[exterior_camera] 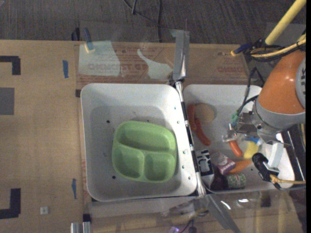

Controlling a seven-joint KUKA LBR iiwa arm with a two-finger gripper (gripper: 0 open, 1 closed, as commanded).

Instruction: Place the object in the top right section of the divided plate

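green three-section divided plate point(144, 151) lies in the left bin point(97, 106).

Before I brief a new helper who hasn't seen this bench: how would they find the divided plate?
Start at the left white bin, beside the one crowded with toy food. The divided plate lies flat on its floor: light green, rounded, with three compartments, and alone in that bin.

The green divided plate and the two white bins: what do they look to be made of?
Green divided plate: probably moulded plastic, with an even colour, rounded dividers and a soft sheen. White bins: likely thin plastic or coated metal, smooth and semi-gloss; the view leaves it open.
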